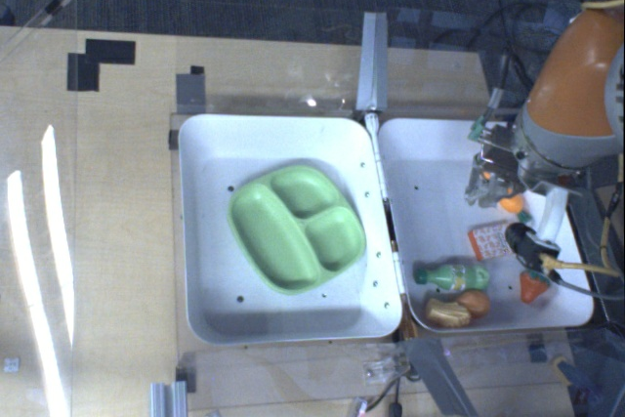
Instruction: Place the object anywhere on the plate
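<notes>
A green plate (296,228) with three compartments lies in the left bin (205,308), and nothing rests on it. My gripper (485,183) hangs over the upper right part of the right bin (430,161), far from the plate. A small orange object (511,203) shows right beside the gripper's lower edge; I cannot tell whether it is held or lying in the bin.
The right bin's front holds a red-and-white packet (488,240), a green bottle (452,276) on its side, a brown bread-like item (447,312), an orange-brown piece (476,302) and a small red item (533,286). A metal divider (374,63) stands between the bins.
</notes>
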`<action>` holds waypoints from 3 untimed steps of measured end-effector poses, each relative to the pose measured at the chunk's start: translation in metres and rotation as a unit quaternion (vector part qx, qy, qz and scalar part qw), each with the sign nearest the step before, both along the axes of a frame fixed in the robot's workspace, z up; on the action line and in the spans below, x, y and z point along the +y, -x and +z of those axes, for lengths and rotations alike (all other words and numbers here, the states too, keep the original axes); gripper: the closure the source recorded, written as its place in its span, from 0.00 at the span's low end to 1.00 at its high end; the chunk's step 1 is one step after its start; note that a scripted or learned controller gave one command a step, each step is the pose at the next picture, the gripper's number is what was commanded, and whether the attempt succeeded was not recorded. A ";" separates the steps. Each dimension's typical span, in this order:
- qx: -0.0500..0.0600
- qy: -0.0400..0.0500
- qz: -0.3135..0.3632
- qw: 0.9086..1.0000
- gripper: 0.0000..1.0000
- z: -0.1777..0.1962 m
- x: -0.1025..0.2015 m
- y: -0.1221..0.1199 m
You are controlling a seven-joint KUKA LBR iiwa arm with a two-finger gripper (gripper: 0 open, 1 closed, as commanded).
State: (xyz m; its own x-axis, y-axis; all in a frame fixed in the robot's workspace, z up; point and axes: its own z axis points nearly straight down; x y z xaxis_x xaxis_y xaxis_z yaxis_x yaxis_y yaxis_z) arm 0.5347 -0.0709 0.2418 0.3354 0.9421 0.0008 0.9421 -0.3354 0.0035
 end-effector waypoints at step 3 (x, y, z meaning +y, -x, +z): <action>-0.001 -0.001 -0.124 0.992 1.00 0.010 0.011 -0.077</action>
